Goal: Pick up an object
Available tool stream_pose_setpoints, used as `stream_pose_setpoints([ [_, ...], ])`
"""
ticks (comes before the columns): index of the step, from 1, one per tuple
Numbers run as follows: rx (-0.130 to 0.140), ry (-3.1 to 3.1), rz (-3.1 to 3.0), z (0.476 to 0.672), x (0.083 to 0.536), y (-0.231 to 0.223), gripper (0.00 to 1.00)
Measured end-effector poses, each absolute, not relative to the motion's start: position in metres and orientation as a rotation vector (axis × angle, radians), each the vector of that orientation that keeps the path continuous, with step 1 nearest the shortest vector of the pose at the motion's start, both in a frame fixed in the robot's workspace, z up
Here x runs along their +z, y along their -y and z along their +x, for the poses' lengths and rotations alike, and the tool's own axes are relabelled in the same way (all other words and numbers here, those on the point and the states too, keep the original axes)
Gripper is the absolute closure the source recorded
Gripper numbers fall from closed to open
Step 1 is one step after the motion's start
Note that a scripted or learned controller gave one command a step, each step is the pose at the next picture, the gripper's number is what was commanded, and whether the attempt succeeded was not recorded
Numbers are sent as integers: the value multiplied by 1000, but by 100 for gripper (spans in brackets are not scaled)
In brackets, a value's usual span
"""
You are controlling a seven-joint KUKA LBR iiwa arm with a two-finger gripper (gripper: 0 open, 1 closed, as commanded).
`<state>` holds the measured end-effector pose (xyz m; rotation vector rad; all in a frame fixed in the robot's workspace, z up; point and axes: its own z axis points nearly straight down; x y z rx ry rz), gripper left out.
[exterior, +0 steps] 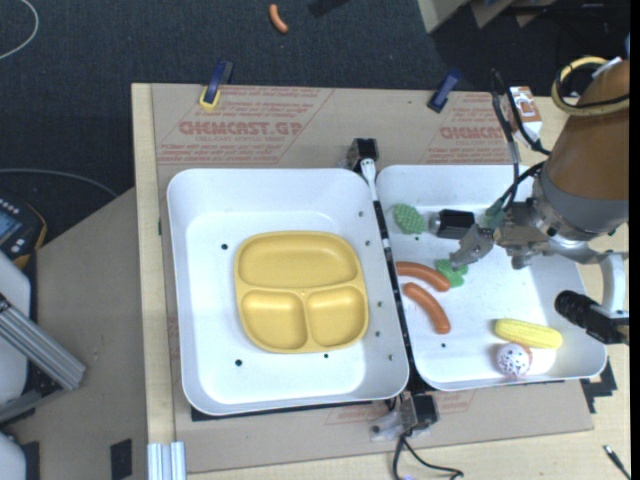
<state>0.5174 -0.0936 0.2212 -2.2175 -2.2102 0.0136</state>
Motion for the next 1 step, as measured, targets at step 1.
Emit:
stream_pose_setpoints([
  [1, 0, 2221, -2222, 520, 227, 94, 0],
])
